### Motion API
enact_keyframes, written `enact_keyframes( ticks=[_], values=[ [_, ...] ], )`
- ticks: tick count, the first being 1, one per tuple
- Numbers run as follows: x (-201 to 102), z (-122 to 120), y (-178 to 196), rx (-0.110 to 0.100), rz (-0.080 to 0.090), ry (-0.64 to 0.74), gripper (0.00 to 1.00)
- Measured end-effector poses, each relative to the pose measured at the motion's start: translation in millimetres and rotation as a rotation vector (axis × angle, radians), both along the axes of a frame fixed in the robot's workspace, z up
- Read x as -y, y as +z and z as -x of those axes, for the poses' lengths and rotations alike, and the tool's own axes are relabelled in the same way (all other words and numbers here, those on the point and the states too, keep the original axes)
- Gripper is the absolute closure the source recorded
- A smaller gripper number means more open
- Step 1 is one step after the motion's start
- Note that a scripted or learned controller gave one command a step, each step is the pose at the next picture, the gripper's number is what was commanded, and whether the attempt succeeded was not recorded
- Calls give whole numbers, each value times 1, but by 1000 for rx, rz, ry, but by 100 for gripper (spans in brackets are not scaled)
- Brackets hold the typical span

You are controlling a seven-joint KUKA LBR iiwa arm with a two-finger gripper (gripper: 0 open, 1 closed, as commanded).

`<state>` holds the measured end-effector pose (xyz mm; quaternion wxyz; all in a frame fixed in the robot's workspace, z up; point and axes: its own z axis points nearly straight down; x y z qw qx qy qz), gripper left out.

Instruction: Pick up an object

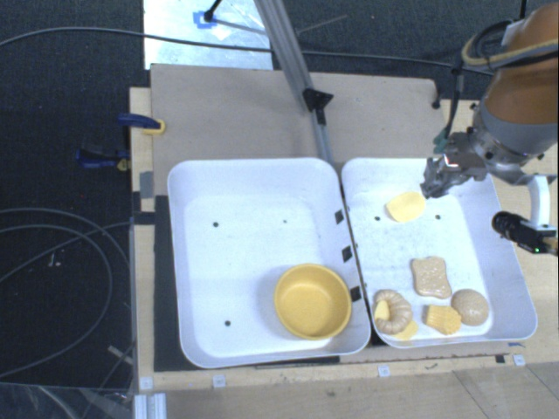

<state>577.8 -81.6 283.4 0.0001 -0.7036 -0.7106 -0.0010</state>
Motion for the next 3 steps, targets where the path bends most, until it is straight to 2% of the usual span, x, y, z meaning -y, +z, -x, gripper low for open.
enact_keyframes(
  ticks=[1,3],
  values=[
    [-47,22,-22,-2,0,-1,100],
    [-146,65,-25,-2,0,1,100]
  ],
)
